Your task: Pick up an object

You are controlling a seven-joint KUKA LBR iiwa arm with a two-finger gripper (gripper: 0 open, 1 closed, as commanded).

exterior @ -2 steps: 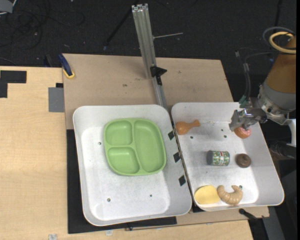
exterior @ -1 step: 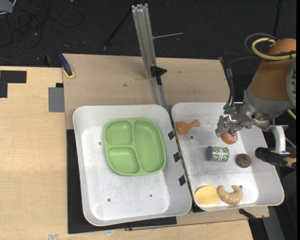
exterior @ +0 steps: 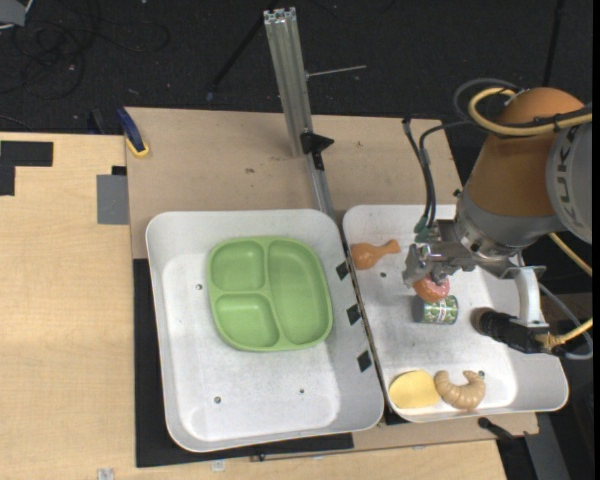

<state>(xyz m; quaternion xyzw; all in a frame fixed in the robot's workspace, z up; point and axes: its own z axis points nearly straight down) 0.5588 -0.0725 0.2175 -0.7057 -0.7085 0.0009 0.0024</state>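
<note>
Two shallow white bins stand side by side on the bench; the left bin holds a green divided plate, and the right bin holds the small things from which one must be picked. The arm reaches in from the right, and the gripper is low over the middle of the right bin; directly under it, touching or almost touching, is a small red and orange object, and just beside that, on the near side, a green can lies on its side. Whether the gripper is apart or together I cannot tell, because the wrist covers it from above; so I also cannot say that the red object is held. An orange toy piece lies near the left wall of the same bin, apart from the gripper; a yellow round piece and a tan curled piece lie together at the near edge, well apart from it. As I judge it, the task is at the grasp step: the approach looks done, since the gripper is down at the red object; what is left is a sure closing on it and the lift — nothing is seen raised clear of the bin floor.
</note>
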